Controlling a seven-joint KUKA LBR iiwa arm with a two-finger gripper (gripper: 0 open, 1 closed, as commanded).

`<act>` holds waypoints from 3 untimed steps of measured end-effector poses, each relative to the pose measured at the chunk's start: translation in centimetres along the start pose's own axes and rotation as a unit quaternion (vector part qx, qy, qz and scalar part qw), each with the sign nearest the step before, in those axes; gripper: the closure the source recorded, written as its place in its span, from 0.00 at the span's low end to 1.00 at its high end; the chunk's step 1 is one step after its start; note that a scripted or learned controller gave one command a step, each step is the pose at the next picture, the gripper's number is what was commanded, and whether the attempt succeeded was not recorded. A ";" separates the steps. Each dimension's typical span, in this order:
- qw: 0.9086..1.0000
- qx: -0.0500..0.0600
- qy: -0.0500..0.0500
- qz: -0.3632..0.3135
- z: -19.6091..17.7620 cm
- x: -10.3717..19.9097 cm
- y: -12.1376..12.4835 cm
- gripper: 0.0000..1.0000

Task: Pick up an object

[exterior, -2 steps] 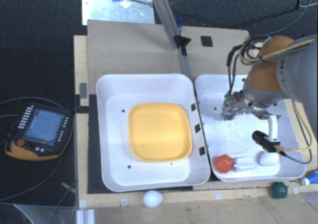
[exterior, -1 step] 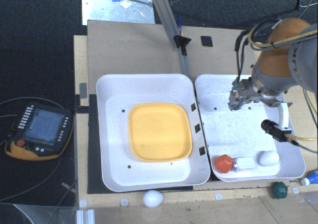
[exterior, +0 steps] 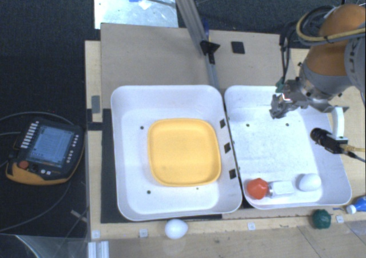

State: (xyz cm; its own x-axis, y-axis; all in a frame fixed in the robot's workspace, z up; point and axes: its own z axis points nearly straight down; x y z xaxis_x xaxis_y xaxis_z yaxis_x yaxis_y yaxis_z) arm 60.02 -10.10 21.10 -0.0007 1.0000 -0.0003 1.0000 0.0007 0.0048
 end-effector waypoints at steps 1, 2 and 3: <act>1.000 0.002 0.001 -0.002 0.7 5.2 -0.3 1.00; 1.000 0.002 0.001 -0.002 -0.8 10.4 -0.8 1.00; 1.000 0.002 0.001 -0.002 -1.9 15.7 -0.6 1.00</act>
